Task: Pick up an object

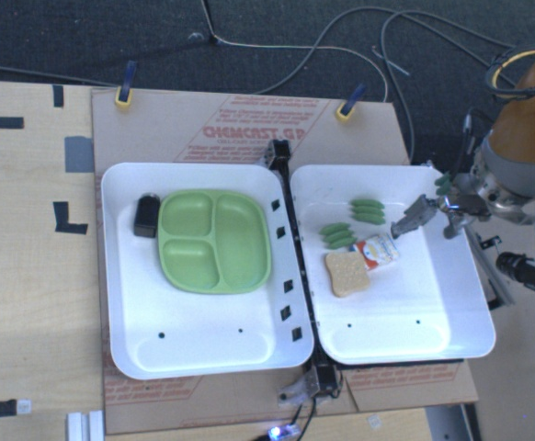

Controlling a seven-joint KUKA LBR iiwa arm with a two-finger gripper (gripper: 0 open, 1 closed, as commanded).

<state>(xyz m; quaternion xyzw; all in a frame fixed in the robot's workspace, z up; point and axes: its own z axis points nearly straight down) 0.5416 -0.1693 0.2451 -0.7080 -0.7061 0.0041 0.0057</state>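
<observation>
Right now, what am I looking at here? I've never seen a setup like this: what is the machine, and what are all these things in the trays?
You are looking down at a slant from one fixed camera above a bench. Two shallow white trays sit side by side: the left bin and the right bin. The grey and orange shape at the right edge is a robot arm; its claw reaches over the right bin. I see nothing gripped in it.

The left bin holds a green divided plate with a small black object beside it. The right bin holds two green pieces, a toy bread slice and a small red and white packet.
</observation>
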